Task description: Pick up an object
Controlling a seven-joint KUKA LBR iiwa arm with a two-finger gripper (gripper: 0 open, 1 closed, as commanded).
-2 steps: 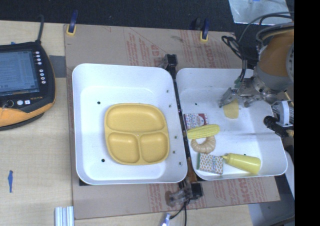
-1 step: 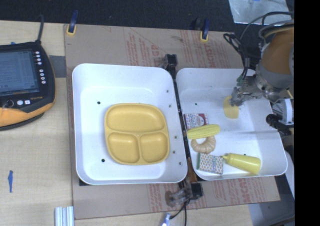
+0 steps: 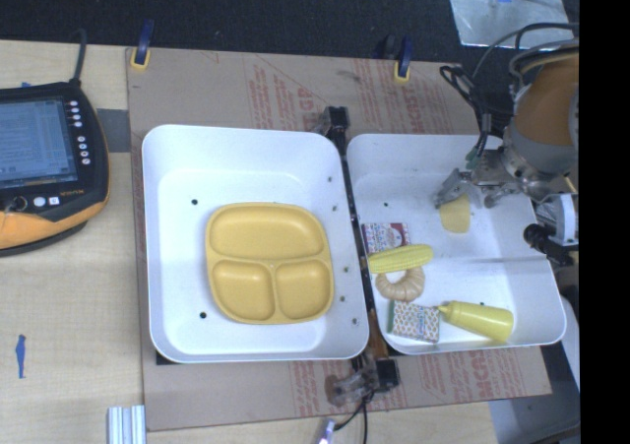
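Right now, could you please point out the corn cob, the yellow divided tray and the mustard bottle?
corn cob (image 3: 400,258): camera view, middle of the cob.
yellow divided tray (image 3: 268,231): camera view, floor of its long upper compartment.
mustard bottle (image 3: 480,318): camera view, middle of its yellow body.

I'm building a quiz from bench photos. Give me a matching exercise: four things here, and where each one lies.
Things:
1. divided plate
2. corn cob
3. mustard bottle
4. tablet

Places:
A. right bin, near front edge
B. on the bench, left of both bins
C. left bin
D. right bin, beside the divider between the bins

Pairs: 1-C, 2-D, 3-A, 4-B
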